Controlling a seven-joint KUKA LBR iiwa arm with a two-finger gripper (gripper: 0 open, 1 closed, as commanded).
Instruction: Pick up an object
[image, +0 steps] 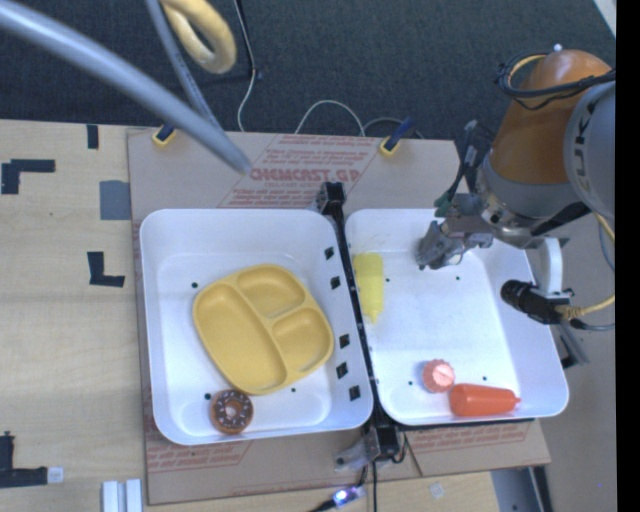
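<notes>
My gripper (436, 252) hangs over the back of the right bin (470, 310), with bare white floor under it. A yellow banana-like piece (369, 284) lies at that bin's left wall, to the gripper's left. At the bin's front lie an orange carrot (483, 400) and a small pink round piece (438, 376). The left bin (170, 300) holds a yellow divided plate (263, 325) and a chocolate donut (231, 411). Nothing shows between my fingers.
The grey arm with its orange band (545, 110) comes in from the upper right. A black divider (345, 300) runs between the bins. Both bins rest on a cardboard sheet (300, 170). A grey pole (120, 70) crosses the upper left.
</notes>
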